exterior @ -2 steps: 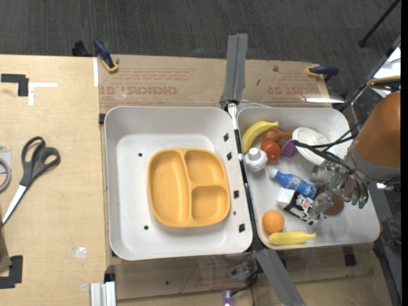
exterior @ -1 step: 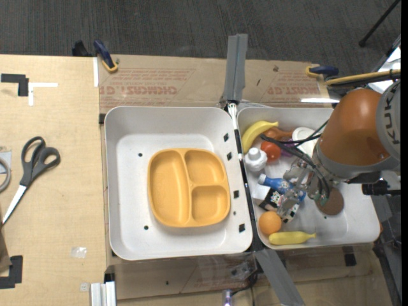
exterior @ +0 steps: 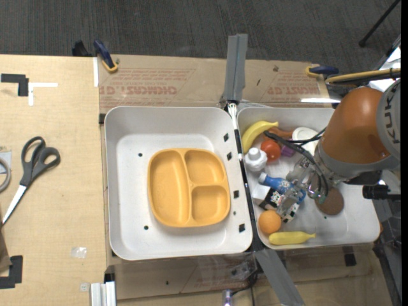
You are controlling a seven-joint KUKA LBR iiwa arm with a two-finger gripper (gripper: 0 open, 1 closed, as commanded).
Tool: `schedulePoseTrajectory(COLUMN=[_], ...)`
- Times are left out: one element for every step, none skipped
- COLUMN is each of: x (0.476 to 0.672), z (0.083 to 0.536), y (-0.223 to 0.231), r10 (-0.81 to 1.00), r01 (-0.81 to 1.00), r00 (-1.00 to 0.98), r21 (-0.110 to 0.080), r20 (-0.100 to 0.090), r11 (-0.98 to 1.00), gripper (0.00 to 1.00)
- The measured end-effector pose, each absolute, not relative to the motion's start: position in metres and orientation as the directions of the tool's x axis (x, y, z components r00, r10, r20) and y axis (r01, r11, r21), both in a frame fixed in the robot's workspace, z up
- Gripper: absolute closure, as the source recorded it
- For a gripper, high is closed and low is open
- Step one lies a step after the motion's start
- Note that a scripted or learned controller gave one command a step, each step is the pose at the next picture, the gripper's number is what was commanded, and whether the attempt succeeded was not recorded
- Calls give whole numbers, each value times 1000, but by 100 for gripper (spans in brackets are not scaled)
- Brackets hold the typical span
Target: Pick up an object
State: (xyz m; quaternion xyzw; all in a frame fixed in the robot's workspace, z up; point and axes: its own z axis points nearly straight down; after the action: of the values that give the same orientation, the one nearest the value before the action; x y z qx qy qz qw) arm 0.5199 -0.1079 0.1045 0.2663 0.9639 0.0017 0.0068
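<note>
nearest the camera, in the right bin (exterior: 366, 231), a yellow banana (exterior: 291, 237) lies beside an orange (exterior: 269, 222). above them the gripper (exterior: 294, 195) sits low among clutter; its state cannot be told. farther back: white bottle (exterior: 256, 159), tomato (exterior: 271, 148), second banana (exterior: 257, 132). left bin (exterior: 121, 190) holds a yellow divided tray (exterior: 189, 187).

I work in a robot lab, not a home. My table (exterior: 51, 171) is bare plywood with cardboard (exterior: 166, 85) clamped down by blue clamps (exterior: 105, 55), black corner marks taped on, scissors (exterior: 29, 167) lying loose, and two white bins (exterior: 121, 190) fixed side by side over dark carpet (exterior: 159, 11).
</note>
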Motion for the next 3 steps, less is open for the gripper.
schedulePoseTrajectory(x=[583, 655, 598], z=[103, 106, 107], y=[-130, -126, -120], r10=[601, 695, 821], r01=[601, 695, 821], r00=[-799, -719, -570], r21=[1, 11, 25], r20=[20, -10, -20], r11=[799, 719, 571], gripper=[0, 0, 0])
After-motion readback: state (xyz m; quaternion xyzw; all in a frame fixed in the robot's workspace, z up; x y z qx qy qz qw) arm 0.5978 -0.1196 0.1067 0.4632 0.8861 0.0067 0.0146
